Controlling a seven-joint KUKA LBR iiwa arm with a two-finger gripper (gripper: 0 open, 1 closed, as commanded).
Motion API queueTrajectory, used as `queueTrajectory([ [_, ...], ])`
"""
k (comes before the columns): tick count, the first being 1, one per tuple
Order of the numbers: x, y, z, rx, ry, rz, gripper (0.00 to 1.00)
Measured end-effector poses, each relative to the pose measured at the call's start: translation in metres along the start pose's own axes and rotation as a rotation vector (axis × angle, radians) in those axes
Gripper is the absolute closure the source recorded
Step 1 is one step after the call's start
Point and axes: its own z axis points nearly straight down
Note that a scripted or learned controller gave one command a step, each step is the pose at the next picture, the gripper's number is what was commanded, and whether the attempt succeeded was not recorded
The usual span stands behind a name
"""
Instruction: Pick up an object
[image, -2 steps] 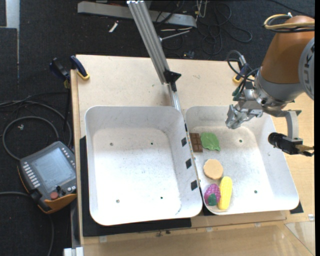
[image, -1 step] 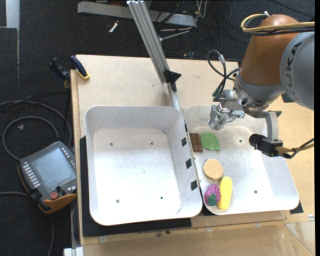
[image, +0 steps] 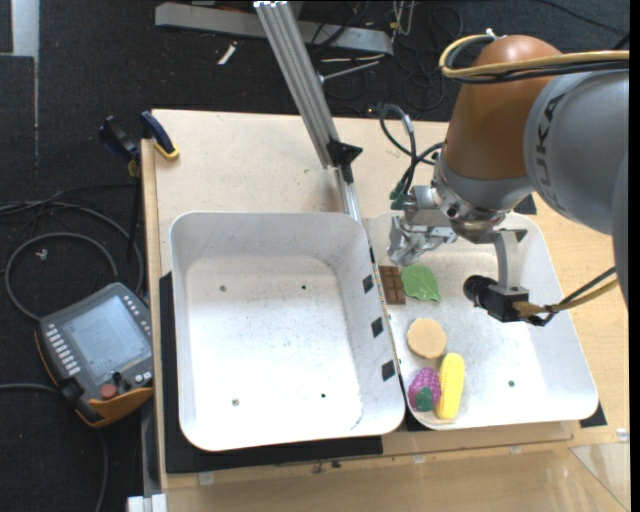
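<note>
Gripper (image: 412, 250): low over the green leaf toy (image: 421, 283)
Fingers: state cannot be told
Progress: nothing lifted; closing and raising remain, by my judgement

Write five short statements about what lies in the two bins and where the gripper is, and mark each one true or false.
1. The green leaf lies in the right bin. True.
2. The corn cob lies in the left bin. False: it lies in the right bin, beside the pink and green toy.
3. The gripper hangs over the right bin, just above the leaf. True.
4. The round tan piece sits between the leaf and the corn cob. True.
5. The brown chocolate bar lies at the right bin's far right edge. False: it lies by the left wall, next to the leaf.
</note>
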Motion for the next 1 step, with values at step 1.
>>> queueTrajectory([
  [1, 0.0521, -0.0132, 0.0073, 0.001, 0.000, -0.001, 1.00],
])
